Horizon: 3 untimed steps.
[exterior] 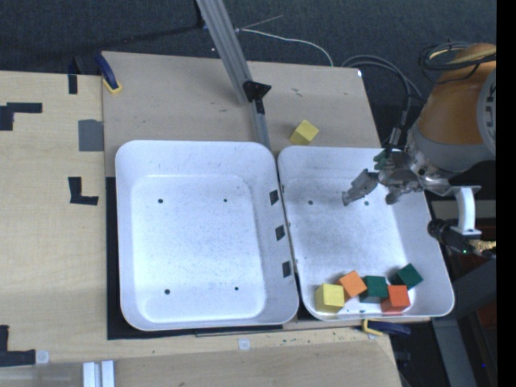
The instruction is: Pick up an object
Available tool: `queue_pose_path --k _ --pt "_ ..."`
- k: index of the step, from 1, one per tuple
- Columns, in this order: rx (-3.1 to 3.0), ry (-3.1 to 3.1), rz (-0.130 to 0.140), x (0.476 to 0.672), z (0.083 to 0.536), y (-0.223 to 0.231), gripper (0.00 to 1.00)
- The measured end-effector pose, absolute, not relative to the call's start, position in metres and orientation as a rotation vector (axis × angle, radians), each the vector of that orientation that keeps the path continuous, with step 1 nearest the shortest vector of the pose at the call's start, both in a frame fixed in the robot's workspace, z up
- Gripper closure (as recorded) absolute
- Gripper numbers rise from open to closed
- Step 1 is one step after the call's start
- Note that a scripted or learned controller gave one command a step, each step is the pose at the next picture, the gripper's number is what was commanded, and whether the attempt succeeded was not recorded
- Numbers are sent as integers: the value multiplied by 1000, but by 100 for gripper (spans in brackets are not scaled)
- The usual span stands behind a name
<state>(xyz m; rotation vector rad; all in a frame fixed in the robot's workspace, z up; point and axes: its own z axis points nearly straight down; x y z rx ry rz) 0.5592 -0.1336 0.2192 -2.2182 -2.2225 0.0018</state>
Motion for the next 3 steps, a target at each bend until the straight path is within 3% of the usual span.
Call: queue_pose_path --k 1,2,3 --pt "-2208 -2232 -3 633 190 -37 0" --pt "-2215 -2233 -10 647 263 15 0" --pt "-2213 -2231 -6 664 295 74 0"
